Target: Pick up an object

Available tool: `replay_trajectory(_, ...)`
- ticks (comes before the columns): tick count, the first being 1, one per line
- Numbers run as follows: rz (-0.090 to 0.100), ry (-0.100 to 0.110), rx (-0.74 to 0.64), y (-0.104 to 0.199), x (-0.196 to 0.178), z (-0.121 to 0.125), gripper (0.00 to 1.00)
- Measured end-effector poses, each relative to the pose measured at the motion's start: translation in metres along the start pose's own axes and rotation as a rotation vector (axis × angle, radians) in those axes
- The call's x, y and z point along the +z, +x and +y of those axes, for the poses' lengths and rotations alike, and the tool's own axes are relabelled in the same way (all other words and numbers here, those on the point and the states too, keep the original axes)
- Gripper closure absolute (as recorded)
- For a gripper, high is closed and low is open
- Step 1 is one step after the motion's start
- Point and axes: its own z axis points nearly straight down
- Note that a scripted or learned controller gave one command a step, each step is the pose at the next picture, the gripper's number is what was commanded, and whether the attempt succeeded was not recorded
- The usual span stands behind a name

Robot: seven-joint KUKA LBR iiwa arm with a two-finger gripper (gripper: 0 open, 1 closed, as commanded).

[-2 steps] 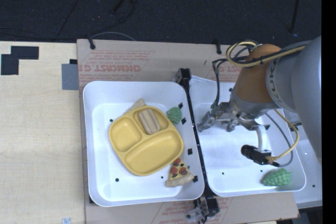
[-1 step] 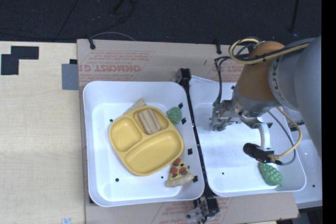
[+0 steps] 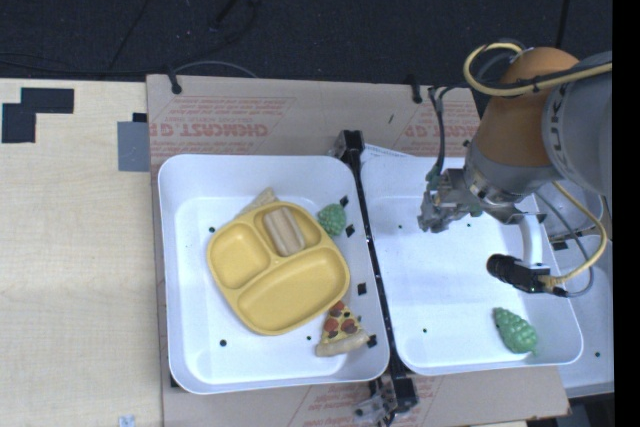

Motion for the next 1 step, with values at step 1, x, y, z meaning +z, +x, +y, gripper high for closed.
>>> replay_trajectory(1, 0.000, -0.001, 0.000, -0.0091, -0.0505, -0.0057, 1.00)
